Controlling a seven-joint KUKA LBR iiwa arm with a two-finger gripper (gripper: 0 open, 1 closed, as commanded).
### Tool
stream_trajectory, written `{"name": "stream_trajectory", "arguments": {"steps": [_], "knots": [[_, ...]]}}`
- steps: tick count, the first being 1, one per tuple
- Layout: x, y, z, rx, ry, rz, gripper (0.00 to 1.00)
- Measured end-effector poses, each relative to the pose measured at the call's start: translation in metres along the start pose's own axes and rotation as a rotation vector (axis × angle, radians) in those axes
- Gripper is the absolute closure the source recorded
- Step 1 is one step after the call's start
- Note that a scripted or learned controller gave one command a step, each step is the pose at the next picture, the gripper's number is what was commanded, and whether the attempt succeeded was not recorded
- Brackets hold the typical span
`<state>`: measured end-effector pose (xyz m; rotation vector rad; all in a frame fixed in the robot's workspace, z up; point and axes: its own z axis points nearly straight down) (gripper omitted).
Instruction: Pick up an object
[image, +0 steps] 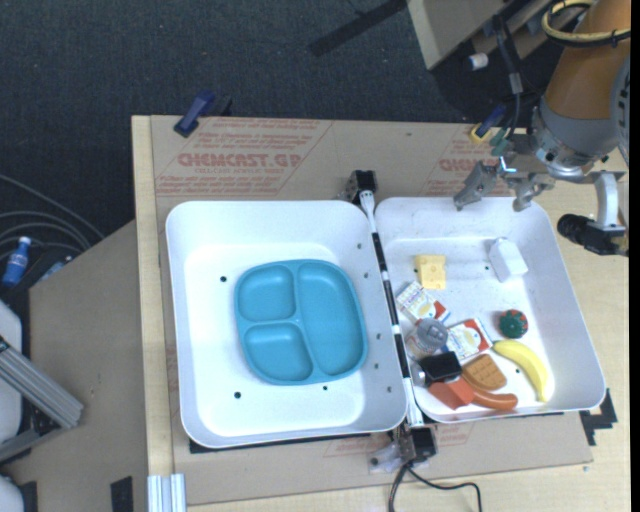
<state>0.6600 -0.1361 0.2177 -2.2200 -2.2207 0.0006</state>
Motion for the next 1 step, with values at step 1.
{"name": "stream_trajectory", "arguments": {"steps": [1], "knots": [[0.0235,0.0060,0.1165,0.002,0.000,-0.001,0.00]]}}
